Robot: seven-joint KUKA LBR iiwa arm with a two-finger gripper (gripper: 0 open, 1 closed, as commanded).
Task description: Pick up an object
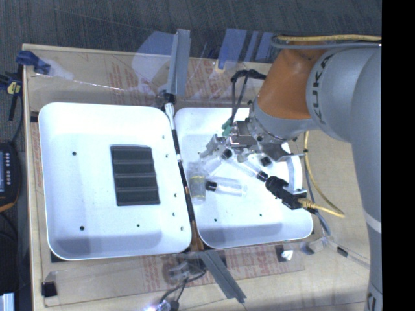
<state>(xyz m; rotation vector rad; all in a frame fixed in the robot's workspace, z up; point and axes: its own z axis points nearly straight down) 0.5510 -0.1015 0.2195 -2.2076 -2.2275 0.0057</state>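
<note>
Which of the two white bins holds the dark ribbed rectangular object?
The left bin holds it: the dark ribbed block lies flat near its middle. The right bin, where the arm reaches in, holds small clear items instead.

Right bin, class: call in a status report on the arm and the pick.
Gripper low over right bin, fingers unclear. Clear bottle lying flat below it, not gripped. Dark ridged block alone in left bin.

We see even overhead light — both white bins (104,180) glare near to washout. Soft shadows pool along their near walls; the clear items blur, and the dark floor stays dim.
</note>
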